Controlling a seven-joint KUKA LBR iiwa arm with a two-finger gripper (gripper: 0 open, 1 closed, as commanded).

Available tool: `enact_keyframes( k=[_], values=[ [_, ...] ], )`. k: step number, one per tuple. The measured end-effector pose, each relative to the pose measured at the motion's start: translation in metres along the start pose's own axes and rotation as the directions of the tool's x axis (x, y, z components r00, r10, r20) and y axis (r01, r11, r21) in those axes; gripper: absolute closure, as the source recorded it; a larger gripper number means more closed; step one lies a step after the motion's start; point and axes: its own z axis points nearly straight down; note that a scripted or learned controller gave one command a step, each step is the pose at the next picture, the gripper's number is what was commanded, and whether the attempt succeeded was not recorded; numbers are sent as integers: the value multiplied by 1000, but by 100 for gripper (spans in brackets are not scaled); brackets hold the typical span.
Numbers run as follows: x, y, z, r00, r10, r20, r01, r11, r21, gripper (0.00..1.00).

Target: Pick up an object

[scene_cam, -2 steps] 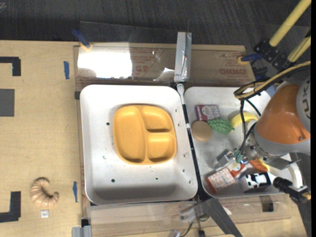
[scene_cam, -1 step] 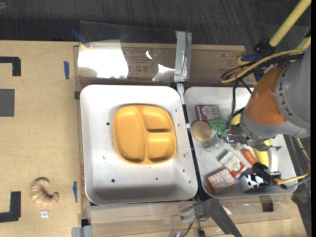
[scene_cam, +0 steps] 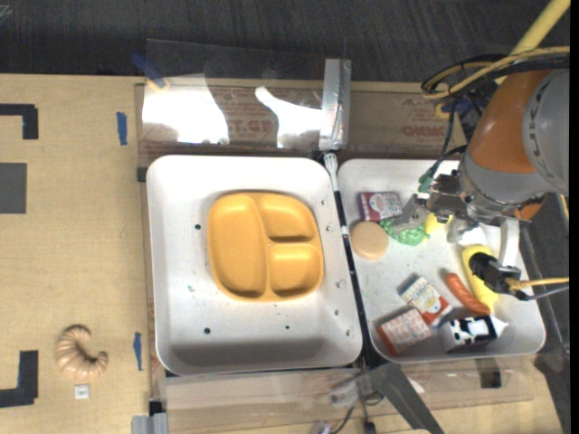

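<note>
The grey arm with its orange band reaches over the right shallow white bin point(scene_cam: 529, 337) from the right edge, its two-finger gripper point(scene_cam: 432, 208) hanging near the far edge above a small green toy point(scene_cam: 407, 233); whether it is spread or pinched cannot be told. Just beside the green toy lie a round tan bun point(scene_cam: 369, 240) and a purple packet point(scene_cam: 377, 205). An orange carrot-shaped toy point(scene_cam: 466, 291), a yellow banana point(scene_cam: 478, 272) and a red box point(scene_cam: 404, 329) lie toward the near edge. The left white bin point(scene_cam: 172, 242) carries a yellow divided plastic tray point(scene_cam: 264, 245).
</note>
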Motion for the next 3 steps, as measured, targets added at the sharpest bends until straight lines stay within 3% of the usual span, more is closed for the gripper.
enact_keyframes(
  k=[1, 2, 3],
  values=[
    [-7, -35, 84, 1000, -27, -2, 27, 1000, 1, 0],
    [-26, 8, 86, 997, 79, 0, -79, 997, -1, 0],
    [-25, 10, 74, 997, 77, 1, -77, 997, -5, 100]
  ],
)
